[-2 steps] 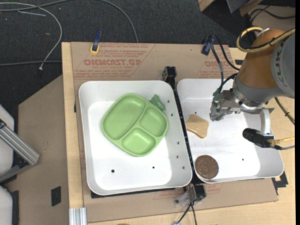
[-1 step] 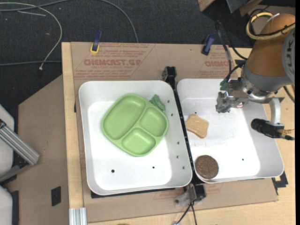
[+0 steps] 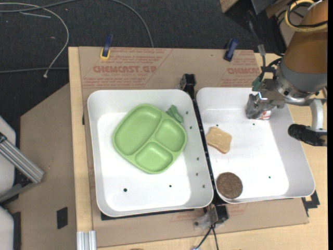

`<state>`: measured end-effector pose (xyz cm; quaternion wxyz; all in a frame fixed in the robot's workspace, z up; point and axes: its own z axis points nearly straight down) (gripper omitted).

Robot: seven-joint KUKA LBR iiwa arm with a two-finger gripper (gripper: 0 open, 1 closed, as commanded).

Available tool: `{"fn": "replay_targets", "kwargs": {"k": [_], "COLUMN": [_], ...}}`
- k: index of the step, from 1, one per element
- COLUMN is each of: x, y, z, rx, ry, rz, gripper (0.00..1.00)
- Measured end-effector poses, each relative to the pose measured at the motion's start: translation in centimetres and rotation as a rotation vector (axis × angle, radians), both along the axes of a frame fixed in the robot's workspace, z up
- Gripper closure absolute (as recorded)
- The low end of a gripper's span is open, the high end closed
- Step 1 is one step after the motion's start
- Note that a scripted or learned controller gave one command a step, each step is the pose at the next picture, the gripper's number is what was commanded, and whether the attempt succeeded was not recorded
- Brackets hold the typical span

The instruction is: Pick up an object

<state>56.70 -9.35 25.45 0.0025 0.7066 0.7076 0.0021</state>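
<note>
In the right bin (image 3: 263, 163) lie a tan bread-like slice (image 3: 218, 139) near the left wall and a round brown disc (image 3: 229, 185) at the front left corner. My gripper (image 3: 256, 110) hangs low over the bin's back part, near the far wall. A small red and white object (image 3: 266, 115) peeks out right beside and partly under it. Whether the gripper touches that object is hidden by the wrist. The left bin (image 3: 135, 191) holds a green divided plate (image 3: 150, 138), with a small dark green piece (image 3: 176, 113) at its far right edge.
Both bins rest on a cardboard sheet (image 3: 130, 66) held by blue clamps (image 3: 107, 46) at the back. A black divider clip (image 3: 187, 81) sits between the bins. The arm's grey and orange body (image 3: 307, 51) overhangs the right bin's back right corner.
</note>
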Motion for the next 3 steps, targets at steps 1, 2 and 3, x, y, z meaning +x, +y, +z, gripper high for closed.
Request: {"fn": "replay_targets", "kwargs": {"k": [1,2,3], "x": [1.3,1.8,1.6], "y": [5.6,9.9,14.7], "z": [-1.4,-1.7,-2.9], "rx": [0.003,0.003,0.003], "ry": [0.007,0.006,0.011], "rz": [0.005,0.004,0.004], "gripper": [1.0,1.0,1.0]}}
